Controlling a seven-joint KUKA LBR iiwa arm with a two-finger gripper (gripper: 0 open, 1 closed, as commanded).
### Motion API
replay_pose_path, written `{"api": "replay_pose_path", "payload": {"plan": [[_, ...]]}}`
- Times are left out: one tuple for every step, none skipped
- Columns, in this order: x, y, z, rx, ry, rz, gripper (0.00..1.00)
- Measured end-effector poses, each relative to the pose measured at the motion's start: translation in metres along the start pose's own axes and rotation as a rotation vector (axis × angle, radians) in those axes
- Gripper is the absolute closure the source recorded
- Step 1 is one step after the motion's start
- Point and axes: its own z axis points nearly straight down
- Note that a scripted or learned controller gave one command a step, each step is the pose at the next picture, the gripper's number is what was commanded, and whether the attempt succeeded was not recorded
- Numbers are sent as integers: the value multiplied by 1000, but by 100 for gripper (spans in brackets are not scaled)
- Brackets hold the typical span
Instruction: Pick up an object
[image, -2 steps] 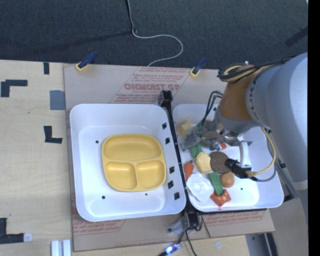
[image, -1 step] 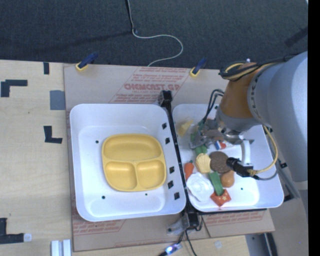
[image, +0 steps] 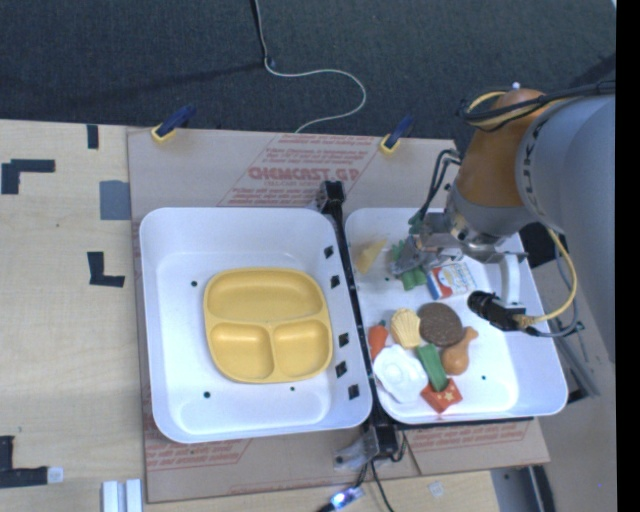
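Wooden bench (image: 60, 330) bears cardboard sheet (image: 300, 170) under two white bins (image: 170, 400).

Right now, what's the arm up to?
The KUKA arm reaches in from the right, with its gripper low over the back of the right bin, near a green item. Toy food lies piled in that bin: a brown patty, a white piece and a red piece. The left bin has a yellow divided plate. No grasp is visible yet.
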Motion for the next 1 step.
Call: {"api": "replay_pose_path", "payload": {"plan": [[-3,-3,-42,2,0,1,100]]}}
